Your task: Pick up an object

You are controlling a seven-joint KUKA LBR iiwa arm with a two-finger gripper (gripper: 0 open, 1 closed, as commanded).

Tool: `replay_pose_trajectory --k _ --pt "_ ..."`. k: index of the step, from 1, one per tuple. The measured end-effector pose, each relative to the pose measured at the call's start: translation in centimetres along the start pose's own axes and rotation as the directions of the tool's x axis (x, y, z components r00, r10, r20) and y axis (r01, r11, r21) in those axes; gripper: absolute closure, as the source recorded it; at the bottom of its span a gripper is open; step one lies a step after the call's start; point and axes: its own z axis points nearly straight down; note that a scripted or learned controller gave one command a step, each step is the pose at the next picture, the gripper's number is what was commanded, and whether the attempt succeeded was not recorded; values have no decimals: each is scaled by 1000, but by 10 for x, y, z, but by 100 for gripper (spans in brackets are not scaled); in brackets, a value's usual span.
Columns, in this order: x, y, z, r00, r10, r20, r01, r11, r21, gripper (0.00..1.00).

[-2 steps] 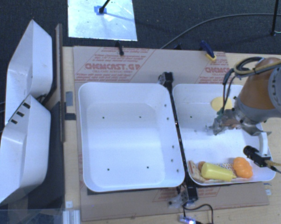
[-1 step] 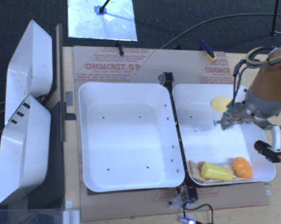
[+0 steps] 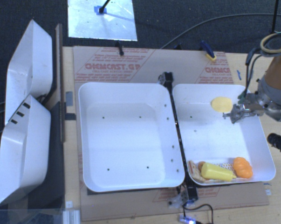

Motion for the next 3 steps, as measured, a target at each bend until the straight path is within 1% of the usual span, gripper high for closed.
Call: replay_pose_trajectory --k 1,2,3 --pt "4 4 -44 1000 -1 0 1 1000 0 100" --pt "4 4 -67 1000 -1 0 1 1000 2 100" --pt "58 18 -50 1000 -5 -2 5 1000 5 100"
